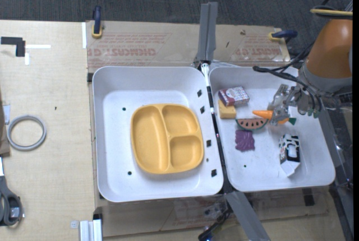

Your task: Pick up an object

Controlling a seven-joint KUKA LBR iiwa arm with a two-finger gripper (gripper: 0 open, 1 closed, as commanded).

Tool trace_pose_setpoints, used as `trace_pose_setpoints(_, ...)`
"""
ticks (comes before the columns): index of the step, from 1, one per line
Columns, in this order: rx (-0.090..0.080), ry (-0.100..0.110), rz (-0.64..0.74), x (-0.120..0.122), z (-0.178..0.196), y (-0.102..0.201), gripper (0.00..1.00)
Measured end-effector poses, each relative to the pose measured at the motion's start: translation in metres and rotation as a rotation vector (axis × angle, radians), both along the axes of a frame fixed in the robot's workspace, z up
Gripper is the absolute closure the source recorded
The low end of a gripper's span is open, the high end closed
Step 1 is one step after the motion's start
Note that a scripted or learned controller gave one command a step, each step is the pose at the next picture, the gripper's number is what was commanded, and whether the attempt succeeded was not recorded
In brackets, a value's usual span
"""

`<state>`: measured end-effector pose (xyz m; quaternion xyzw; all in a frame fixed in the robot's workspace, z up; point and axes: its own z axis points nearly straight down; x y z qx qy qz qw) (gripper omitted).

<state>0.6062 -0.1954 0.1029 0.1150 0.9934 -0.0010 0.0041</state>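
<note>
Over right bin, fingers – spread unclear – touching orange carrot, beside watermelon slice.

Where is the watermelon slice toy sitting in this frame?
The watermelon slice lies in the right bin, just above the purple toy, right of the yellow block and below-left of the carrot.
</note>
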Motion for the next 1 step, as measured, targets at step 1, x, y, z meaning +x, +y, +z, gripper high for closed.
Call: trace_pose_setpoints(1,0.003,0.002,-0.134,0.0338,0.1262,0.0464,1.0)
